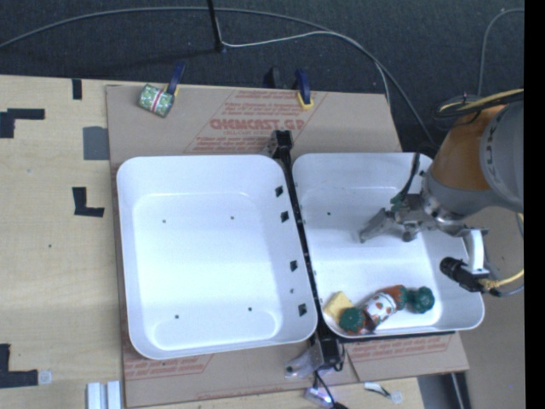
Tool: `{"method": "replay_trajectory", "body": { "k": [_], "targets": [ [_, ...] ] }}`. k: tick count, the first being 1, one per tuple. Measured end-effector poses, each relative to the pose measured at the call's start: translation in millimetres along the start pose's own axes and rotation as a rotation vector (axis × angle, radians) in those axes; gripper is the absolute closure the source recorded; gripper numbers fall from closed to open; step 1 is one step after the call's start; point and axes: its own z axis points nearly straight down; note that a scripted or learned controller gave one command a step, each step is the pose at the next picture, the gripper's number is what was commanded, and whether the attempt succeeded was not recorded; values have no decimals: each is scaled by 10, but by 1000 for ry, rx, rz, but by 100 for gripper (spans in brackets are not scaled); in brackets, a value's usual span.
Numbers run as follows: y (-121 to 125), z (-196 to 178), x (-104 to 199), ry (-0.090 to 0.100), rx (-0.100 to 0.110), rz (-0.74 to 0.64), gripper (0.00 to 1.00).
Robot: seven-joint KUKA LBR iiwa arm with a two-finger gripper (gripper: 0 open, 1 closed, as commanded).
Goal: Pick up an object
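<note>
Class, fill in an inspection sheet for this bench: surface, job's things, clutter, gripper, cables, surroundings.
Surface: cardboard sheet bearing left bin and right bin.
Job's things: yellow block, red-and-white toy and two green pieces at the right bin's near edge.
Clutter: small green box on the cardboard.
Gripper: gripper over the right bin, holding nothing.
Cables: cable arcing behind the bench.
Surroundings: dark floor.

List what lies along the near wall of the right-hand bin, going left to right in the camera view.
Yellow block → dark green round piece → red and white toy figure → teal green round piece. All sit in the right white bin, nearer the viewer than the gripper.
</note>
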Motion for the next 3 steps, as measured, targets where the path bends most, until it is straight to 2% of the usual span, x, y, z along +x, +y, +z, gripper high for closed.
{"method": "replay_trajectory", "body": {
  "k": [1,3],
  "targets": [
    [15,-127,1,-1,-5,-1,100],
    [-61,-1234,-136,-3,-10,0,100]
  ]
}}
